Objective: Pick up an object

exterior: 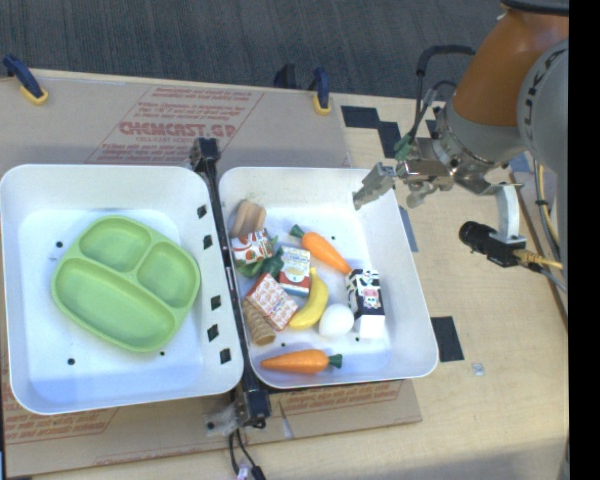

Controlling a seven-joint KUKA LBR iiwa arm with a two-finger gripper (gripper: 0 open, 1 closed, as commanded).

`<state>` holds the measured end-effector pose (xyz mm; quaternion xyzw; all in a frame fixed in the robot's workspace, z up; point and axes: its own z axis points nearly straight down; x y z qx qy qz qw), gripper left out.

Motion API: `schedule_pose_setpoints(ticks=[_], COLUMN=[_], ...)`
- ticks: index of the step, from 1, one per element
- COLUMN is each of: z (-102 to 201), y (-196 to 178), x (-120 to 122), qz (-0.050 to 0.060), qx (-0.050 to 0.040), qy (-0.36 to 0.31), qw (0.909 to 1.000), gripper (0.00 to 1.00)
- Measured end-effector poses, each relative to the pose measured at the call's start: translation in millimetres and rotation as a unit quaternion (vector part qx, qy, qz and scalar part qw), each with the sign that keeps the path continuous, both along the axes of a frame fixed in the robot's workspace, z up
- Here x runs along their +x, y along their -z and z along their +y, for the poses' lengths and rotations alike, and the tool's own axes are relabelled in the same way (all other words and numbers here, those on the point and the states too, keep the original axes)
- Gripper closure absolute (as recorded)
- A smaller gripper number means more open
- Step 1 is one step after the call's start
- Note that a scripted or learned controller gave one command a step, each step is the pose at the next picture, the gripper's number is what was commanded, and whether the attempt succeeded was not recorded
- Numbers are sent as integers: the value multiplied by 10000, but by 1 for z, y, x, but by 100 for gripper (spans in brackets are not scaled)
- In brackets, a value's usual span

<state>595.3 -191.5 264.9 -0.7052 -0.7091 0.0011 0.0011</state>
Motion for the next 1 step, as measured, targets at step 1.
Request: schedule_pose_setpoints(ticks=[1], z=[0], y=[0], x=[0], qz=[0], qx=[0], qy=[0], qw=[10000], gripper=[0])
